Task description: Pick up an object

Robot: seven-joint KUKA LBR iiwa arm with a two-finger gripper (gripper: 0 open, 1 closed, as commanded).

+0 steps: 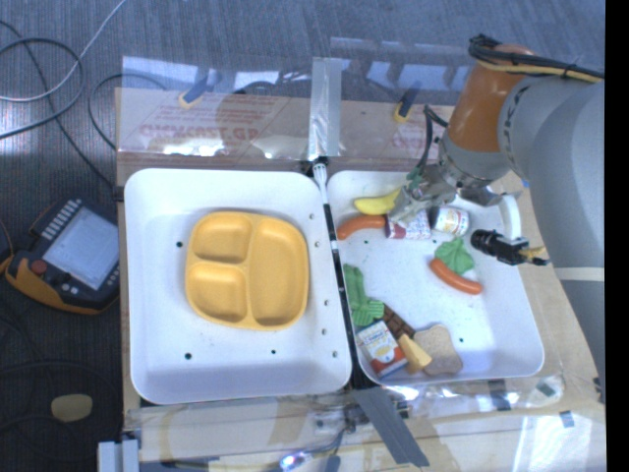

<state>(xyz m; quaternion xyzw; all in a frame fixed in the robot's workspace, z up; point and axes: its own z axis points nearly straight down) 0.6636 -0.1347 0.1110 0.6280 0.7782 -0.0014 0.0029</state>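
1. at far left on the dark carpeted floor: teach pendant (71, 254) with orange rim, loose cables (59, 77) trailing off behind it
2. left bin (157, 362): holds a yellow divided plate (248, 268), lying flat near the middle, well apart from the walls
3. right bin (511, 347): crowded with toy food; green leafy piece (359, 298), small carton (377, 347) and bread slice (442, 352) at the near edge, orange sausage (456, 275) with a green piece (456, 255) further right
4. likeliest target at the far side of the right bin: small bottle (432, 223) lying on its side, touching a red sausage (360, 226) and just beside a yellow banana (376, 204)
5. probably light, stiff plastic, smooth and round, so prone to rolling or slipping; best taken across the body, not the cap end
6. gripper (425, 197) down over the bottle's left end and the banana; cannot tell how wide it stands, nor whether anything is caught
7. smooth white bin floor, little friction; neighbours packed tight, far wall close, little room to approach
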